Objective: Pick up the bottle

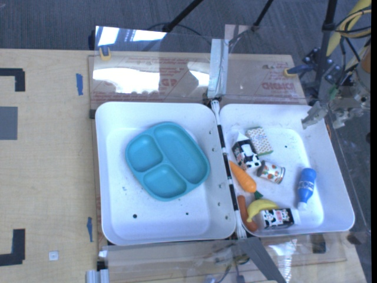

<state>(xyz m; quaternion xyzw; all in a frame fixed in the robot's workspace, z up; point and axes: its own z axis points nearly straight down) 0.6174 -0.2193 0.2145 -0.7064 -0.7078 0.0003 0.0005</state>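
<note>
Seemingly, the jaws are found at the far right corner of the right bin (338, 175), over its rim, at the end of the grey arm (340, 102) that comes in from the right; whether they are released or clenched cannot be told, and nothing is seen between them. The bottle (306, 184), blue with a white cap, is laid on its side on the floor of the right bin, near the right wall and well apart from the jaws, with the cap pointed toward the near edge. Just to its left a small can (271, 172) is laid on its side. Further left a black-and-white carton (247, 154) is seen, with a patterned box (260, 140) just behind it and a carrot (242, 177) just in front, along the bin's left wall. Near the front wall a banana (263, 206) is laid against a second black-and-white carton (277, 217). The left bin (109, 175) is placed beside the right one, their walls touching, and a blue divided plate (167, 160) is held in its middle. Both bins are carried by a pale wooden surface (41, 158), and clear panels (177, 78) are stood behind them.
</note>
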